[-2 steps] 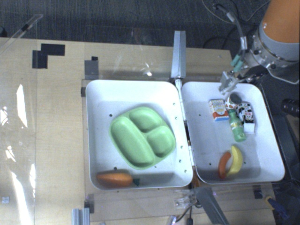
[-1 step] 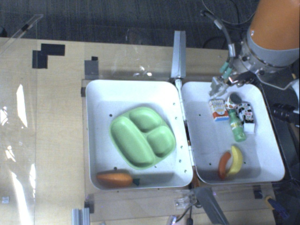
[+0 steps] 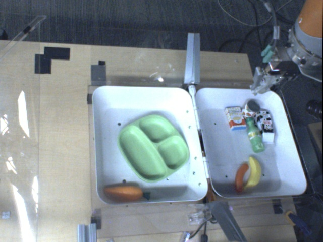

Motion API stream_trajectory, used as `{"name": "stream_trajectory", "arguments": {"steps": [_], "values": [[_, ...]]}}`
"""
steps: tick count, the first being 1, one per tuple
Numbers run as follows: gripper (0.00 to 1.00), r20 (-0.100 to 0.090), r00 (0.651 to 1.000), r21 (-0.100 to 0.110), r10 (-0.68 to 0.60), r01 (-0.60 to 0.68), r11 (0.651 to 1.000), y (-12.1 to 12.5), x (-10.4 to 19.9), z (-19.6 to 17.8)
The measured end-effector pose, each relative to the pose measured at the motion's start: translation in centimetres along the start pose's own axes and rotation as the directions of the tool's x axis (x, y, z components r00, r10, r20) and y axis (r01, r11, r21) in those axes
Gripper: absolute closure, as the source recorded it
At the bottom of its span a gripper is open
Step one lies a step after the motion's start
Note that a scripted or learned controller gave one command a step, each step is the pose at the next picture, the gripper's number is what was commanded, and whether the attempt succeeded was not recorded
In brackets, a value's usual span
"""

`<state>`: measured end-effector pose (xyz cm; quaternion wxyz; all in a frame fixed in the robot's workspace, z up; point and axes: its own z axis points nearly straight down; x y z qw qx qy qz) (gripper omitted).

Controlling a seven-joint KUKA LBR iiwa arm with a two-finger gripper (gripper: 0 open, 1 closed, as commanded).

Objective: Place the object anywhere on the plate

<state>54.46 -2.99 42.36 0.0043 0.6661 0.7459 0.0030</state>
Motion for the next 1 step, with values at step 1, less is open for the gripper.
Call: {"name": "stream_trajectory", "arguments": {"steps": [1], "values": [[0.00,0.000,1.000,0.000,0.000,0.000,1.000,0.00,0.02,-0.01]]}}
